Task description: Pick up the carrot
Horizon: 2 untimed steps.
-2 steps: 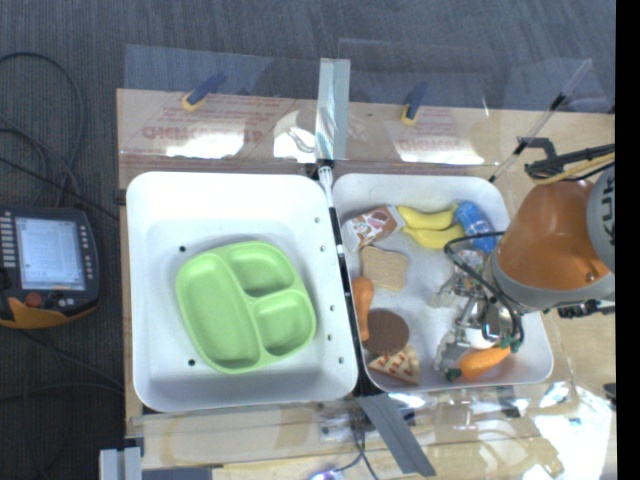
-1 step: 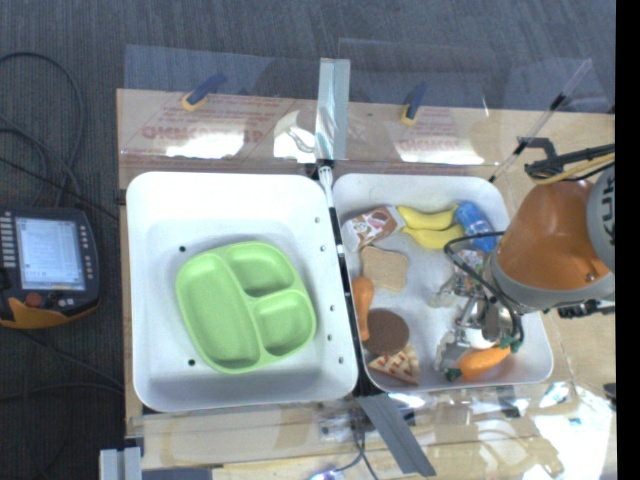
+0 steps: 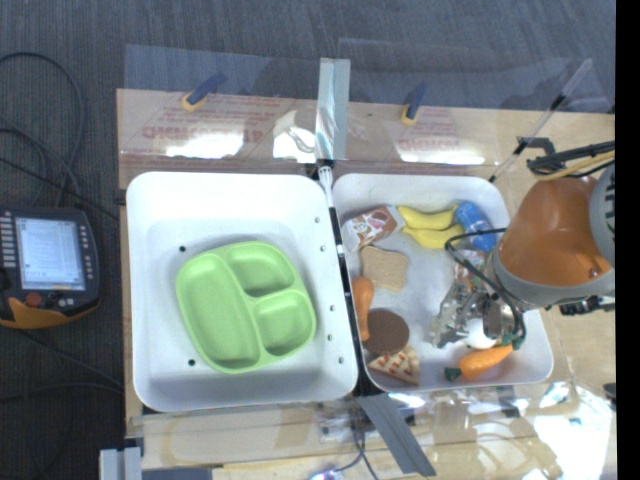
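Observation:
The carrot, orange with a green stub at its left end, lies in the front right corner of the right bin. My gripper hangs low in that bin under the orange wrist band, just above and slightly left of the carrot. Its metal parts and cables sit very close to the carrot's upper edge, and whether they touch is unclear. The carrot rests on the bin floor and nothing shows it held.
The right bin also holds bananas, a blue object, a bread slice, a brown round patty, a pizza slice, a packet and a small orange piece. A green divided plate lies in the left bin.

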Motion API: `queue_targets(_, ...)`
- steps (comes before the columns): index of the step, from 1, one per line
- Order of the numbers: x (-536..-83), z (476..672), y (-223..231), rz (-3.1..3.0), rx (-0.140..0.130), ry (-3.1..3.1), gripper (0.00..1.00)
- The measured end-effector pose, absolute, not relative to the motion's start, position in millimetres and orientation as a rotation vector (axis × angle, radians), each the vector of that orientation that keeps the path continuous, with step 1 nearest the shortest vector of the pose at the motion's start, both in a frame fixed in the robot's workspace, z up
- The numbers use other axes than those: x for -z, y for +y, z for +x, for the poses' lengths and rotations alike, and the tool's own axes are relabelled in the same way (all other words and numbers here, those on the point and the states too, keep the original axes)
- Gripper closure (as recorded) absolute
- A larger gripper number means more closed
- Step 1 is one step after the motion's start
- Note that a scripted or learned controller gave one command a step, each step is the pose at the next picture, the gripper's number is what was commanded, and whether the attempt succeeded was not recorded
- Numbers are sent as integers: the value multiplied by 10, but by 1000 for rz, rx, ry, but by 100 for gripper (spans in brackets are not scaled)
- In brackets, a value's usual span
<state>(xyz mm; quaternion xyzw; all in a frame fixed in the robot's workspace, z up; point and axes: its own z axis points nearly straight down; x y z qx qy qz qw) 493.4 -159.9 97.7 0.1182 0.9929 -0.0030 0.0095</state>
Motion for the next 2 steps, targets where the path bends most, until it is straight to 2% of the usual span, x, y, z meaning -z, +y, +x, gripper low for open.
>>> queue_targets(1,-2171,5190,-1847,19,0,3141,100)
queue_targets(2,-2347,5256,-2217,-218,-3,3136,100)
